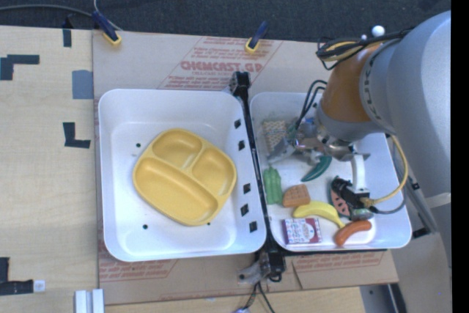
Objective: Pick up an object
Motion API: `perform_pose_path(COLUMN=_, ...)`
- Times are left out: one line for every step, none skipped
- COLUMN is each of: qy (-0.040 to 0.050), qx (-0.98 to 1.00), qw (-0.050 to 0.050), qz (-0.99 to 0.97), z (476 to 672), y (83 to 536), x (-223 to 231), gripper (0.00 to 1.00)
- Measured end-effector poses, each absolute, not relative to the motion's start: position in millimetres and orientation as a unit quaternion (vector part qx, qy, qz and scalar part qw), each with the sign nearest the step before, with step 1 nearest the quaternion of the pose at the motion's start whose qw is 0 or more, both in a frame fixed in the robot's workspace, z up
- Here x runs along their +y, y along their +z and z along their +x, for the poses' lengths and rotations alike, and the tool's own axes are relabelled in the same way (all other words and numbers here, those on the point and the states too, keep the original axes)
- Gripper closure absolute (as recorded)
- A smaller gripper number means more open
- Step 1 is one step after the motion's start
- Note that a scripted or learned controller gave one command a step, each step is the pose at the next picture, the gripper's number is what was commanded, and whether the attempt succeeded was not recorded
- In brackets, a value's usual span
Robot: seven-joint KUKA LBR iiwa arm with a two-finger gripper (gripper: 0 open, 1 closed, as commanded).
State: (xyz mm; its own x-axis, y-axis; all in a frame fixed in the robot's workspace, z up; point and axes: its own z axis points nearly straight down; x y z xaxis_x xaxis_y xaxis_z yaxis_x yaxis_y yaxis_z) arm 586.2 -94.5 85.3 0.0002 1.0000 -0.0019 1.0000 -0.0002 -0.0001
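Observation:
My gripper [299, 145] hangs low over the upper left part of the right bin [392, 231], below the orange band of the arm. Just left of it lies a beige speckled piece [274, 131]. A dark green pepper-like toy [317, 169] lies right under it. Further toward the front are a green pickle [272, 185], a brown cracker [296, 196], a banana [318, 212], a watermelon slice [340, 197], a sausage [352, 232] and a red and white box [302, 232]. Whether anything is in the gripper is hidden by the wrist.
The left bin [117, 231] holds a yellow divided plate [185, 176]. A black divider with clips [246, 157] runs between the bins. The arm's grey body and its cables cover the right bin's back right corner. Yellow clamps [108, 28] hold the cardboard at the back.

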Motion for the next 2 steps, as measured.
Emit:
perform_pose_path(qy=-0.0298, qx=0.701, qw=-0.039, qz=0.712, z=633.5, y=78.2, x=-104.3, gripper=0.0)
perform_pose_path(qy=-0.0403, qx=0.699, qw=-0.053, qz=0.712, z=643.6, y=76.5, x=-107.0, gripper=0.0)
